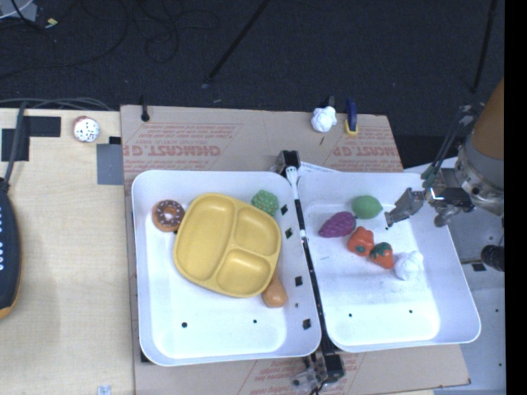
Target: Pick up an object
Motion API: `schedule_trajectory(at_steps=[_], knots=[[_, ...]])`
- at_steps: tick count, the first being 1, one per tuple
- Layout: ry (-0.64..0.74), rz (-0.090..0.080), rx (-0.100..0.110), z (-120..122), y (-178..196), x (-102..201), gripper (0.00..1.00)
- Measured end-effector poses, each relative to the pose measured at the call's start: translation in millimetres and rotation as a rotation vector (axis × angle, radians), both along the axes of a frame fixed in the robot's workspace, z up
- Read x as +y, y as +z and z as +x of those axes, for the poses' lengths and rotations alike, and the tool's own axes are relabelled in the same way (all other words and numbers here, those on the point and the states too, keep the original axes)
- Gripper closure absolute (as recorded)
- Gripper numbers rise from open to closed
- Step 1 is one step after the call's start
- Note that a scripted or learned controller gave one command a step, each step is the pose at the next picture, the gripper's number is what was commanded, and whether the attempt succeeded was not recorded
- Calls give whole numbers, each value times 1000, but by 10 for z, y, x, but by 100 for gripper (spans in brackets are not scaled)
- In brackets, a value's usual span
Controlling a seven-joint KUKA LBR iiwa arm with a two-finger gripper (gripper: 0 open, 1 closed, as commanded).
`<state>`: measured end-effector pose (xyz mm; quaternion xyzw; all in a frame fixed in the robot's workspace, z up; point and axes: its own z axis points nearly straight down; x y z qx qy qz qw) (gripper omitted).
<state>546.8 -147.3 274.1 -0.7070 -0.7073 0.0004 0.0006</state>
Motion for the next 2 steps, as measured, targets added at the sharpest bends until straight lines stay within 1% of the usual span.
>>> schedule_trajectory(at_steps=[1,2], knots=[[3,1,-4,-432,612,488,0],[-1,1,1,-419,669,463,100]])
